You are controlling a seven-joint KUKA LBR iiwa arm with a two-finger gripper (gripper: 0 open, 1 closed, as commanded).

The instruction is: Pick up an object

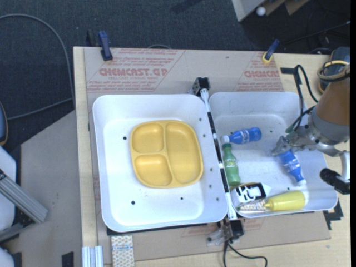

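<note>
Down in the right bin (245,102), the claw (285,147) sits at about 3 o'clock. I cannot tell how it is set. A blue bottle (292,167) lies just under it, toward 5 o'clock. Another blue bottle (245,135) lies at 10 o'clock, a green one (230,165) at 9, a yellow one (285,201) at 6. The left bin (111,149) has a yellow plate (166,153).
</note>
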